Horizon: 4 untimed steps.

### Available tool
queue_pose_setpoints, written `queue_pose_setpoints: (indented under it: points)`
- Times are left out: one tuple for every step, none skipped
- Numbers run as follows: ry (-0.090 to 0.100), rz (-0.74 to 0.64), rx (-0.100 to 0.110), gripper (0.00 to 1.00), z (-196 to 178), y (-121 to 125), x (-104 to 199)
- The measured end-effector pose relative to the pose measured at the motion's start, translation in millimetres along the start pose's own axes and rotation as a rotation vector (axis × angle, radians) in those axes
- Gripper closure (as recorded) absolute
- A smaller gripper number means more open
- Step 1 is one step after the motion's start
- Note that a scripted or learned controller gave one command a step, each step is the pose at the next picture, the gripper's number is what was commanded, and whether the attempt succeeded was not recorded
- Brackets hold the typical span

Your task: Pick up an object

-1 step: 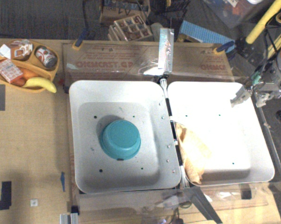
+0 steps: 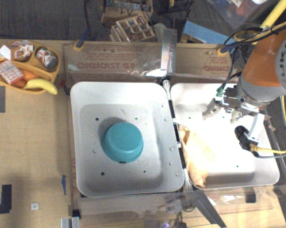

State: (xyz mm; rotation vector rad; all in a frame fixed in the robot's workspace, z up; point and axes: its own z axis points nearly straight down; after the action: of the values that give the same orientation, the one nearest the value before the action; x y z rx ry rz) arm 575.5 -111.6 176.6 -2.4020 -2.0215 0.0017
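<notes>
A: Where do we stand on the pick?

B: We judge we are at the approach. Our claw [image 2: 218, 109] hangs over the right shallow white bin [image 2: 269, 177], near its upper left part, beneath the grey arm with the orange band [image 2: 269, 61]. Whether it is released or clenched we cannot tell; nothing we can make out sits in it.

A: What can we take?

B: A crumpled tan cloth [image 2: 194, 158] lies along the left wall of that same bin, below the claw and apart from it. An upturned teal plastic bowl [image 2: 123, 141] rests in the middle of the left white bin [image 2: 81, 103], well apart.

A: Next move?

B: We would bring the claw down toward the cloth, lower onto a raised fold, and pinch there. Soft fabric may slip, so we want a deep bite.
</notes>
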Motion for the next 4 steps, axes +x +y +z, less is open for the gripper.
queue_pose_setpoints:
  points:
    - [-0.002,-0.022,-0.005,0.0,-11,21,-58]
    - [-0.004,-0.021,-0.009,1.0,-21,22,-59]
    - [-0.004,-0.021,-0.008,0.0,-21,22,-59]
    - [0.0,0.059,0.0,0.0,18,-58,-41]
